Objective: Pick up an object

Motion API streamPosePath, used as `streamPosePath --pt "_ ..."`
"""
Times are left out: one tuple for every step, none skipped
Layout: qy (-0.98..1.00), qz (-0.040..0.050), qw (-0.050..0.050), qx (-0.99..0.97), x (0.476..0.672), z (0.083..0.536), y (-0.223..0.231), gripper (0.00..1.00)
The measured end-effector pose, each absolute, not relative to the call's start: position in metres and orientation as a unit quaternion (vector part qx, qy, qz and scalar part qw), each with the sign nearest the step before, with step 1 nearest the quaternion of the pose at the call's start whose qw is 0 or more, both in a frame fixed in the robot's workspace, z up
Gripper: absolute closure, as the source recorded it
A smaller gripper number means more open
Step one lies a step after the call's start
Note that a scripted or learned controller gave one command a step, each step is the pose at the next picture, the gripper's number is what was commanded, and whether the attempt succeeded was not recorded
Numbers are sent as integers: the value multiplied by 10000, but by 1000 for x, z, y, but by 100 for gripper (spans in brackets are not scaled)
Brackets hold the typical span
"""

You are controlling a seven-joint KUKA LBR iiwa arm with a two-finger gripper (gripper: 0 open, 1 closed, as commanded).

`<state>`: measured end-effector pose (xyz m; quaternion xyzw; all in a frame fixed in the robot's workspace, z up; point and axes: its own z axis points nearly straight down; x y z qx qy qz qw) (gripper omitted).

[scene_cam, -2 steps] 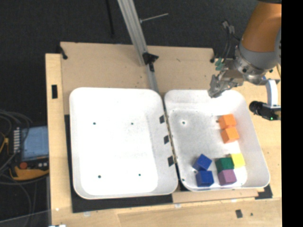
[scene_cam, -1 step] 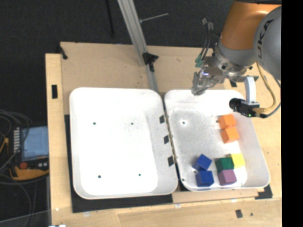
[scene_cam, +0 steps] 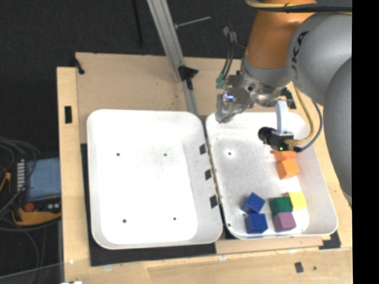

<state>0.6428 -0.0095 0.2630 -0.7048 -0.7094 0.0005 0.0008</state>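
Observation:
My gripper (scene_cam: 225,112) hangs over the far left corner of the right bin (scene_cam: 237,158), above its rim, with nothing visible between its fingers. Several small blocks lie in that bin, well away from the gripper. An orange block (scene_cam: 288,167) sits at mid right. Near the front edge there are two blue blocks (scene_cam: 253,203) (scene_cam: 256,223), a green block (scene_cam: 281,206), a yellow block (scene_cam: 296,200) and a purple block (scene_cam: 285,220).
The left bin (scene_cam: 148,176) stands beside the right one, with black clips (scene_cam: 208,174) along the shared edge. A slanted metal pole (scene_cam: 172,46) rises behind the bins. Cables and a black connector (scene_cam: 271,136) hang from the wrist over the right bin.

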Motion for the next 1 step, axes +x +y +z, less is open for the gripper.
streamPosePath --pt "-7097 7 12 -7045 645 247 50 100"
